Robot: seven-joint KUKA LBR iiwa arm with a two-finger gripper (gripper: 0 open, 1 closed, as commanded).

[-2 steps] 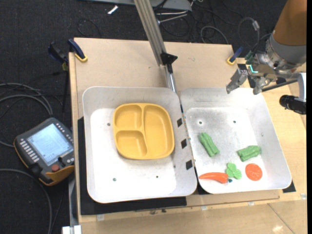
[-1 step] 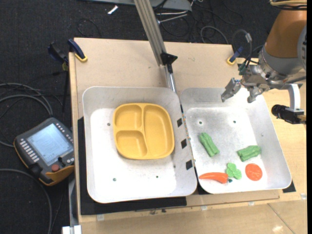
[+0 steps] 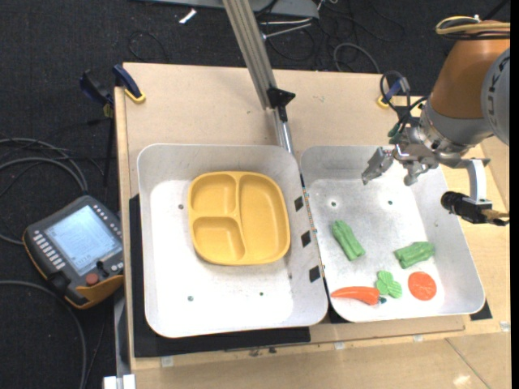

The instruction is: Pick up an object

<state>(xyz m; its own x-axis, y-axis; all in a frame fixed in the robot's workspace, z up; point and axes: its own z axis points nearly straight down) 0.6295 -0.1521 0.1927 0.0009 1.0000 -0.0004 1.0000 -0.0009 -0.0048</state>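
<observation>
Bench (image 3: 203, 108) with 2 white bins side by side. Left bin (image 3: 162, 217) holds a yellow tray (image 3: 240, 217) with 3 compartments. Right bin (image 3: 369, 209) holds 5 toy items along its near half: a green pod (image 3: 347, 239) near the middle, a green chunk (image 3: 414, 254) to its right, an orange carrot (image 3: 355, 295) at the near edge, a small green piece (image 3: 388, 284) touching the carrot's right end, and a red-orange disc (image 3: 422, 285) just beside that. Gripper (image 3: 396, 168) hangs over the far part of the right bin, fingers spread, nothing between them, well apart from the items.
</observation>
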